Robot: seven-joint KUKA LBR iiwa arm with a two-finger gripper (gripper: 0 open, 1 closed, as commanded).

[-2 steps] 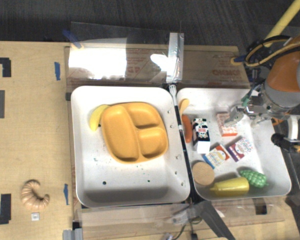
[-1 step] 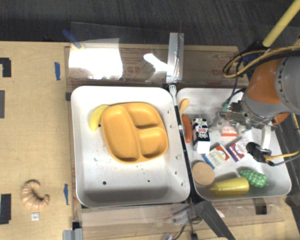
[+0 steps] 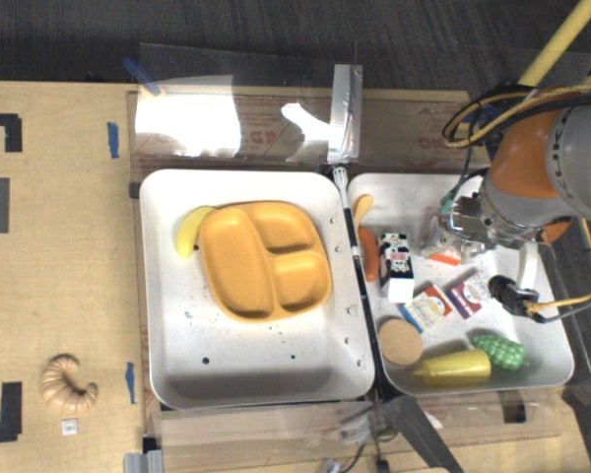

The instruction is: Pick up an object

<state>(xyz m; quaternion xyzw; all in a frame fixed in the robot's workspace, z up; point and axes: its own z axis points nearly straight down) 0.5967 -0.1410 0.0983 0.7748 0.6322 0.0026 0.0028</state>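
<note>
The right bin [image 3: 561, 358] holds several small items. An orange stick [image 3: 369, 254] lies along its left wall, with a black-and-white carton [image 3: 396, 254] beside it. Nearer the front lie a small packet [image 3: 426, 308], a purple packet [image 3: 465, 297], a tan round disc [image 3: 401, 343], a yellow oblong piece [image 3: 455, 366] and a green knobbly piece [image 3: 499, 351]. My gripper [image 3: 453, 227] hangs low over the back middle of this bin, just above a small red-orange scrap [image 3: 443, 257]. Nothing shows between its fingers.
The left bin [image 3: 167, 363] holds an orange divided tray [image 3: 261, 259] with a yellow banana [image 3: 187, 230] at its left edge. A tan curled pastry-like toy [image 3: 69, 382] lies on the bench at lower left. Yellow cables [image 3: 492, 106] loop behind the arm.
</note>
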